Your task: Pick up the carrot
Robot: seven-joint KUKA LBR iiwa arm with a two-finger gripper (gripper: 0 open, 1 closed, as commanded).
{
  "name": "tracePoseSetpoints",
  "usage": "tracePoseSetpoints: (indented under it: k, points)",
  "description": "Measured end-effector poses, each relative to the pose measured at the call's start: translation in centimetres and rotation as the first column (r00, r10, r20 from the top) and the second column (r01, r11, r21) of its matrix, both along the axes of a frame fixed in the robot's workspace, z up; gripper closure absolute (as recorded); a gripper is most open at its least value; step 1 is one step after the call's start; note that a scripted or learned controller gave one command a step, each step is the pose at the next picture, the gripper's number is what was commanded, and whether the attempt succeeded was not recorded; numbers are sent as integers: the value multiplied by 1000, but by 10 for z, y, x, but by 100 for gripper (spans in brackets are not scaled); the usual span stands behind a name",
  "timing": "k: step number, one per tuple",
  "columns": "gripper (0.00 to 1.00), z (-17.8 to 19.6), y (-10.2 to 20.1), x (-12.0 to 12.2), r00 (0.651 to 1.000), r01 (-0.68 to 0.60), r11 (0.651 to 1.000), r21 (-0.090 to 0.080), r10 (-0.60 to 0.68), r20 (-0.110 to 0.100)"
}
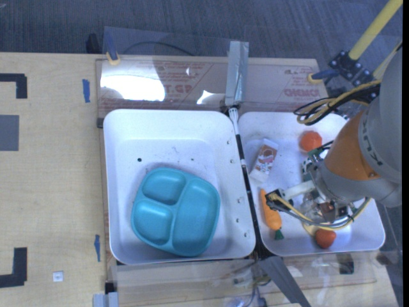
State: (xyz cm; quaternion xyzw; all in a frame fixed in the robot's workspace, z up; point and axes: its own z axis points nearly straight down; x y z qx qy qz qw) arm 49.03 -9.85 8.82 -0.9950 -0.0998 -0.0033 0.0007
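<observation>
Red printing runs along the brown cardboard panel (192, 75) standing behind the two white bins, under a sheet of clear plastic whose glare washes out most of the letters; no word on its left stretch can be made out. At the panel's right end, another patch of red lettering (300, 89) appears upside down and stays too blurred to read. A small white packet (266, 157) lying in the right bin carries a dark and reddish printed design, but its writing is too small to tell.
</observation>
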Motion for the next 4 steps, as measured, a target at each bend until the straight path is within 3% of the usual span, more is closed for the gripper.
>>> tracePoseSetpoints:
  k: [1, 2, 3, 4]
  points:
    - [100, 101, -62, -10, 999, -53, 999, -3, 53, -2]
    - [100, -1, -80, -11, 1000, 5, 1000, -6, -5, -3]
    - [100, 59, -30, -10, 1000, -19, 1000, 0, 19, -5]
    - [100, 11, 6, -5, 1000, -4, 1000, 2, 4, -16]
